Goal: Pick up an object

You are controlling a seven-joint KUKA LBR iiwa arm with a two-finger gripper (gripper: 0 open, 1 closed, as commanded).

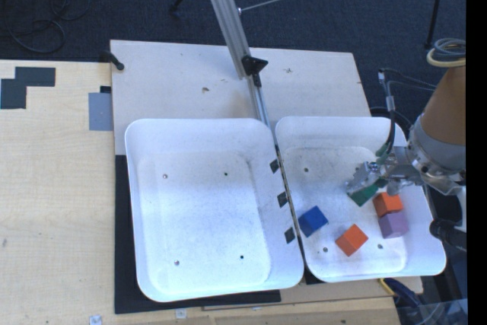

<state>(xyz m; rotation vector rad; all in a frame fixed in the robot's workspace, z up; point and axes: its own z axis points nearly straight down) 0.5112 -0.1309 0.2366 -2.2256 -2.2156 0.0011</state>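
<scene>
task status: nothing lifted yet, as far as this view shows. pick is at the approach stage, grasp and lift both left to do.

left to right: left bin [152,164] has bare floor. rail [228,19] runs down from the top to the seam between the bins. right bin [335,135] holds the candidates: blue cube [313,221] near the divider, orange cube [351,239] just beside it toward the front, green block [363,194] further in, then a red-orange cube [389,203] touching a purple cube [393,224] below it.

gripper [370,177] sits low over the green block, arm [445,114] coming in from the right. fingers look like they're at the green block's upper edge, but it's blurred there. cannot tell if they're apart or closed, or whether the block is between them.

in the way: red-orange and purple cubes sit tight against the green block's right side, so little finger room there. blue and orange cubes are well clear, easier targets. right bin wall is close to the wrist.
</scene>
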